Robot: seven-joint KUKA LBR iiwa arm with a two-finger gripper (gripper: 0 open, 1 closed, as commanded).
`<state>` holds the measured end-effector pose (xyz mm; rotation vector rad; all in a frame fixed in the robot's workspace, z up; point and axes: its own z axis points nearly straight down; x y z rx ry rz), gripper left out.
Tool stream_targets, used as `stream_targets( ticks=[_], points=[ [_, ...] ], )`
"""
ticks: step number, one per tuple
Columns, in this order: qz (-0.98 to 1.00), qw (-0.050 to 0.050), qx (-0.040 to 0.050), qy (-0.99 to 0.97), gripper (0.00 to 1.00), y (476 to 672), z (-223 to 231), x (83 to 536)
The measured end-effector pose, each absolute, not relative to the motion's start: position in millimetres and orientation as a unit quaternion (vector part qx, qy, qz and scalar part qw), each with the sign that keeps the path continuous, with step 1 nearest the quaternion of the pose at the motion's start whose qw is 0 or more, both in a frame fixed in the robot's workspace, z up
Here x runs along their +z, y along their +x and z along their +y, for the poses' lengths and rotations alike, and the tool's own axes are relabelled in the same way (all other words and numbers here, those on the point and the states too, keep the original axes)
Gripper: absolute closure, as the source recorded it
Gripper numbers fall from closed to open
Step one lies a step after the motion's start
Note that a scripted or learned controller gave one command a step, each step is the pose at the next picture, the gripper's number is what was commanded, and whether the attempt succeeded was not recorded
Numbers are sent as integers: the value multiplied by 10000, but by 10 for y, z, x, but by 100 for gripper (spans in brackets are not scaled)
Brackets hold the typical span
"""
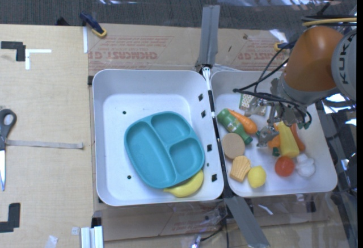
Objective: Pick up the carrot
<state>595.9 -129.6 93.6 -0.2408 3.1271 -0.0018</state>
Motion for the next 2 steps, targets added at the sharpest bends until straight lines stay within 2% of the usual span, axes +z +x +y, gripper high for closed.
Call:
stream_targets(
  ticks=[1, 2],
  points=[
    [9969, 64, -19, -784, 100, 5985, -1294, 1048],
    [9969, 64, -17, -783, 0, 5985, -1292, 1048]
  ],
)
